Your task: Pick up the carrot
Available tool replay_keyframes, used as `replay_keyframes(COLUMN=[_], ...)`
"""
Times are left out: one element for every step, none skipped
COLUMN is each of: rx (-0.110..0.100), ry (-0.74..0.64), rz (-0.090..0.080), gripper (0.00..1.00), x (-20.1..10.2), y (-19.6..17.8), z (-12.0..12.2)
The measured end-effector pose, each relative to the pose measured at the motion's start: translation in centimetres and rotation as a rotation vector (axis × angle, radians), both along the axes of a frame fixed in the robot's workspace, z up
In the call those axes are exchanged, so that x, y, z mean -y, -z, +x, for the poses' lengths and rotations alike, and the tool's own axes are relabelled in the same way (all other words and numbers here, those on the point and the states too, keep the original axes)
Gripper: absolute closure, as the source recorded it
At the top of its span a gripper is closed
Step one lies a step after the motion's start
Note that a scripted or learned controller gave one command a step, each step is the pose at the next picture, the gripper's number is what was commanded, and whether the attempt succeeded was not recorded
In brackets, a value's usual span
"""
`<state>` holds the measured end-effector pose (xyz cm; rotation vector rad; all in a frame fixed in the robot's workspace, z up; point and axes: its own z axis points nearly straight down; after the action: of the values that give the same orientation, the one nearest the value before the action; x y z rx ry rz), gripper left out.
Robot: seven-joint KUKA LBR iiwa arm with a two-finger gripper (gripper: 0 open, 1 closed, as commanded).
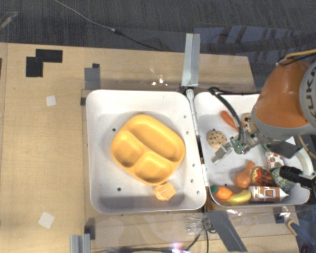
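Looming over the right bin (304, 198), the arm's hand (229, 151) hangs just below the carrot (229, 119), whose long axis slants away from the cookie (216, 137), and its grip cannot be told.

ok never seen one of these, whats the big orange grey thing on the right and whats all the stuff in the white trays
That is a robot arm, seen from a camera fixed above the bench. Its pincer hangs over the right bin. That bin holds toy food: the carrot it is meant to pick up, just left of the arm, a cookie, a banana and more pieces crowded at the front. The left bin holds a yellow divided plate and a small waffle-like piece. I see nothing gripped.
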<state>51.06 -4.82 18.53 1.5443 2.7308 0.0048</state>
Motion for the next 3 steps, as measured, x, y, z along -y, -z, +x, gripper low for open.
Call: replay_keyframes(rx=[-0.003,0.007,0.014], ry=[0.22,-0.047,-0.025], rz=[0.0,-0.002,-0.004], gripper=[0.0,0.0,0.0], x=[4.6,4.6,4.3], y=[4.8,9.6,9.5], z=[-1.5,-1.3,-1.8])
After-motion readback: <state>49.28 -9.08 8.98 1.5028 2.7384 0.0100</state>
